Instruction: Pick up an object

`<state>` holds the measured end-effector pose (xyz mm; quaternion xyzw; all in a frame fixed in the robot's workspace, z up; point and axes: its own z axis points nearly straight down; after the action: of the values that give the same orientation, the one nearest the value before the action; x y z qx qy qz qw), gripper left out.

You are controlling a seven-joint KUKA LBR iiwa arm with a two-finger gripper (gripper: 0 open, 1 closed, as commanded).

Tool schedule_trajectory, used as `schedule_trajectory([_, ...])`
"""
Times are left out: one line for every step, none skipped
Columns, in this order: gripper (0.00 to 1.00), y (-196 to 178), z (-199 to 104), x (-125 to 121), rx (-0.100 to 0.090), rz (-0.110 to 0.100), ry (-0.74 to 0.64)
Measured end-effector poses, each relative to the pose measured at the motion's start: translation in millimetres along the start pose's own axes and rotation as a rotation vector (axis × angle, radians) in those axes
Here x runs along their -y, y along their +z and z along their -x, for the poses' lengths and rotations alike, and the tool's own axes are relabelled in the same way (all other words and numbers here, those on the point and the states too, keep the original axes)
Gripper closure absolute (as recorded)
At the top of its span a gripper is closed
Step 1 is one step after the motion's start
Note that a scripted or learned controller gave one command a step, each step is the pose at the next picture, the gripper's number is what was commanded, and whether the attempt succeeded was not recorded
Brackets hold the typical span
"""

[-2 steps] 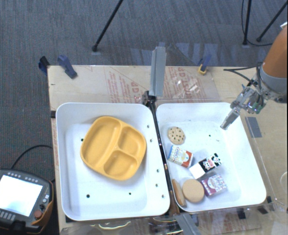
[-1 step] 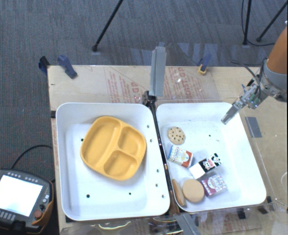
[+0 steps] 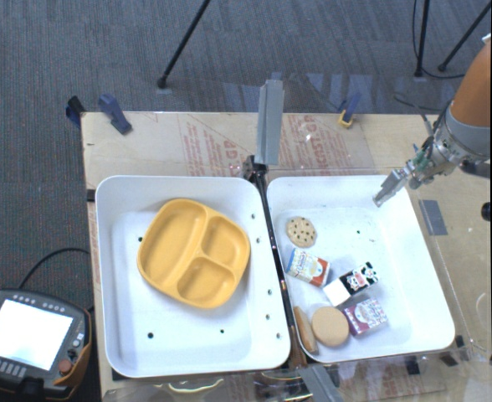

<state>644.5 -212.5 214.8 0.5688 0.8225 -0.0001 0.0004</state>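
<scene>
My gripper (image 3: 390, 189) hangs over the far right edge of the right bin (image 3: 413, 233), with nothing visible between its fingers. Small items lie in the right bin's near left part: a round cookie (image 3: 301, 231), a small orange and white carton (image 3: 307, 266), a black and white carton (image 3: 352, 283), a maroon packet (image 3: 366, 315), a tan round bun (image 3: 330, 326) and a brown stick-shaped piece (image 3: 304, 330). All of them lie well below and to the left of the gripper.
A yellow divided plate (image 3: 194, 252) lies in the left bin (image 3: 120, 325). A grey upright post (image 3: 269, 124) stands at the far end of the divide between the bins. Clamps sit along the bench's far edge. A teach pendant (image 3: 30, 337) rests at lower left.
</scene>
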Motion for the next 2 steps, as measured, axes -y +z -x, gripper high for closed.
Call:
schedule_trajectory([0.00,-4,0,1,0.000,-0.001,0.290])
schedule_trajectory([0.00,-20,0,0,0.000,-0.002,0.631])
